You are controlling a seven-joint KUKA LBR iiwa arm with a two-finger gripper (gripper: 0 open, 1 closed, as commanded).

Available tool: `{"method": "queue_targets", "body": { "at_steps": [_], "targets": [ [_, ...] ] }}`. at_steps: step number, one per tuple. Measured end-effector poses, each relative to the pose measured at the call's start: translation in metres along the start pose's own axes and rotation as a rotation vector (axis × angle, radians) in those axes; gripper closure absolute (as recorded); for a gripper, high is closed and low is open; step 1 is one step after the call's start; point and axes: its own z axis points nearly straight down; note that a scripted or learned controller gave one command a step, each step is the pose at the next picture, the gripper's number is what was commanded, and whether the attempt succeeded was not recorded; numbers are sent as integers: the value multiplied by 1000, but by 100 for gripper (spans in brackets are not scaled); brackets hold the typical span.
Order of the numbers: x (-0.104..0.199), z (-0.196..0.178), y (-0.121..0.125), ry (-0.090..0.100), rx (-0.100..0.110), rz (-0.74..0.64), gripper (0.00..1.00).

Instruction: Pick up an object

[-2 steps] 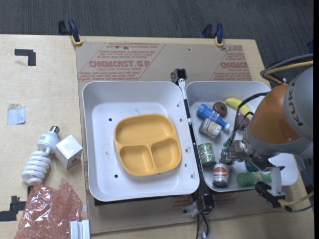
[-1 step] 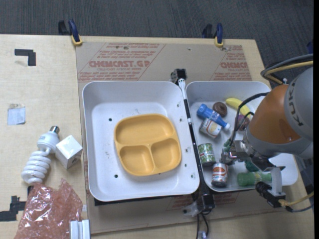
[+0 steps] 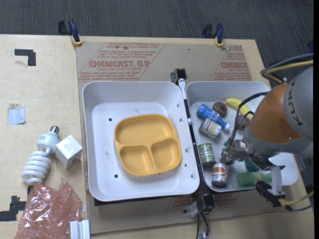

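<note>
Low in the right bin (image 3: 202, 91), the end effector (image 3: 230, 156) hangs beneath the grey and orange arm (image 3: 271, 123); whether it grips anything cannot be told. Just beside it lie a green-labelled can (image 3: 206, 153) and a red-labelled can (image 3: 219, 175). A yellow divided tray (image 3: 147, 144) fills the left bin (image 3: 94, 133).

Left bin (image 3: 94, 133): tray (image 3: 148, 144). Right bin (image 3: 199, 91): bottle (image 3: 212, 114), cans (image 3: 218, 175). Surface (image 3: 40, 93), left of bins: bulb (image 3: 40, 156), cube (image 3: 69, 151).
</note>
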Motion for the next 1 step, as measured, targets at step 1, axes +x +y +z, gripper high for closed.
{"method": "queue_targets", "body": {
  "at_steps": [1],
  "targets": [
    [2, 0, -1, 0, -1, 0, 0]
  ]
}}
